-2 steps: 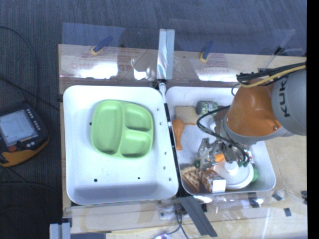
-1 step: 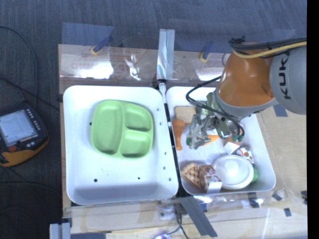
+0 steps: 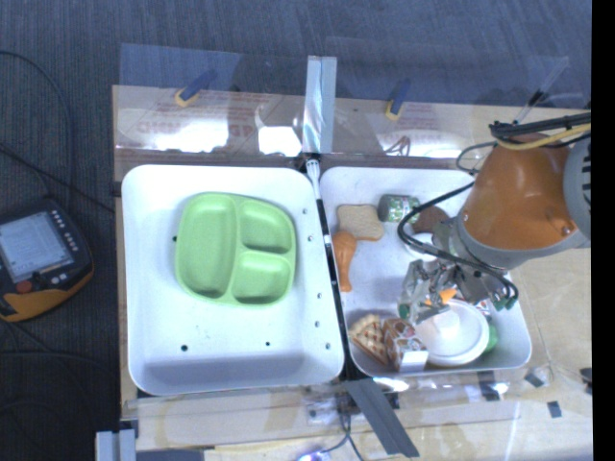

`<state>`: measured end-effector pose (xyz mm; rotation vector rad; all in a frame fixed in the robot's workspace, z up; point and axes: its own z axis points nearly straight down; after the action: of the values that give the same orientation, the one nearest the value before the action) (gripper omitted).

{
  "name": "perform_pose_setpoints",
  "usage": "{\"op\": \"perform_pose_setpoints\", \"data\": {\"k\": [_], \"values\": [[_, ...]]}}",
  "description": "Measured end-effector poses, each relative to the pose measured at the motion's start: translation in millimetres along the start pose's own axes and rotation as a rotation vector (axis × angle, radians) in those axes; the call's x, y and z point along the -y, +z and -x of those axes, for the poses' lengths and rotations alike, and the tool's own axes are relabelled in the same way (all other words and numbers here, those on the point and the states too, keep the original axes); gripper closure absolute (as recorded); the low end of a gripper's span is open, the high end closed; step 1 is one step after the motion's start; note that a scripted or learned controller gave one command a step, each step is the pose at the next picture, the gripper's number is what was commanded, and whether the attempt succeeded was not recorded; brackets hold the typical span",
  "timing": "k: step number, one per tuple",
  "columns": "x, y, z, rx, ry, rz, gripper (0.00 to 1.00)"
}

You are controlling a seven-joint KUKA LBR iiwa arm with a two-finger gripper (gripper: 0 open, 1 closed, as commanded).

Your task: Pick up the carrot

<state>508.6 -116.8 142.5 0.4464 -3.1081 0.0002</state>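
Note:
The carrot (image 3: 343, 256) is a short orange piece lying in the right bin, close against its left wall and just below a slice of bread (image 3: 360, 221). My gripper (image 3: 431, 293) hangs low over the middle of the right bin, under the orange wrist band (image 3: 519, 200). It is well to the right of the carrot and apart from it, just above a white bowl (image 3: 452, 334). A small orange and green bit shows beside the gripper tip, too small to identify.
The right bin (image 3: 514, 353) also holds a waffle (image 3: 378, 338) at the front and a green can (image 3: 397, 206) at the back. The left bin (image 3: 154, 353) holds a green divided plate (image 3: 233, 248). A black cable loops beside the wrist.

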Motion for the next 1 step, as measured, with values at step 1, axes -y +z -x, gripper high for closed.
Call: {"op": "perform_pose_setpoints", "data": {"k": [1], "values": [[-8.8, -134.2, 47.5, 0.015, -0.07, -0.006, 1.0]]}}
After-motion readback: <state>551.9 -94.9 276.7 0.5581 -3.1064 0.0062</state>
